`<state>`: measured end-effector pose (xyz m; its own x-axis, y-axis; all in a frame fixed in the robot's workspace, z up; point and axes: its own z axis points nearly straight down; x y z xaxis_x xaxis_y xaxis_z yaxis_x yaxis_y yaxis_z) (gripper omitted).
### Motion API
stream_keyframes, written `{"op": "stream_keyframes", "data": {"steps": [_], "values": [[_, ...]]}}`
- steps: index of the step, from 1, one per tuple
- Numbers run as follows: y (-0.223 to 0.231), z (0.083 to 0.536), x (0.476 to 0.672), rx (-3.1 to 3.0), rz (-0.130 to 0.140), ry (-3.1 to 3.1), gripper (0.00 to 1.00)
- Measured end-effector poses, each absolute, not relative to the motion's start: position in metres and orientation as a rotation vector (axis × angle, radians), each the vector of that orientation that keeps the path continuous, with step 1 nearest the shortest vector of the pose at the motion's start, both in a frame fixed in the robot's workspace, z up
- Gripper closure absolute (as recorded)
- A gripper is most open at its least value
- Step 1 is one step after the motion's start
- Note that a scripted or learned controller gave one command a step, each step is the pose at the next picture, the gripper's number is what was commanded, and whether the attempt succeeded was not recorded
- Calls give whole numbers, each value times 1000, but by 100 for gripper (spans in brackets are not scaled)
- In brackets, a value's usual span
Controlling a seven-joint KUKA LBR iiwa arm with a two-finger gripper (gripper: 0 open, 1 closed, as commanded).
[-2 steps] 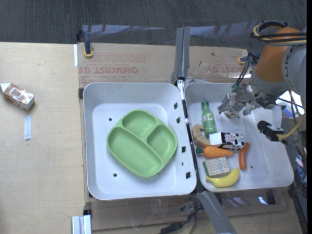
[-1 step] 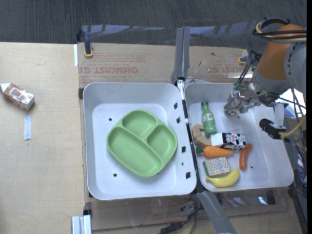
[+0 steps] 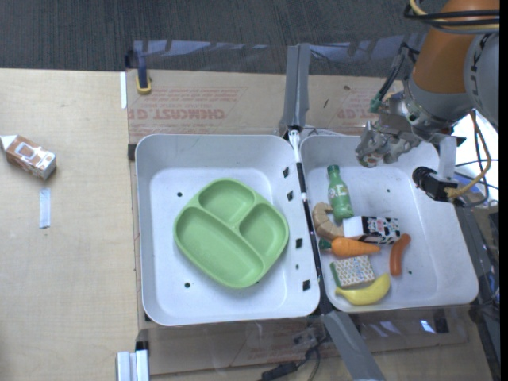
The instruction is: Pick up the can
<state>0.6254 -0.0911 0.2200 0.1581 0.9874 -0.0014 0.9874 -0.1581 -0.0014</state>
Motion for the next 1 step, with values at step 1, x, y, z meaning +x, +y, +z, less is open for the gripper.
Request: {"op": "stream_keyframes", "data": {"steps": [1], "values": [[-50,208,627,-2555,6,-1825,100]]}}
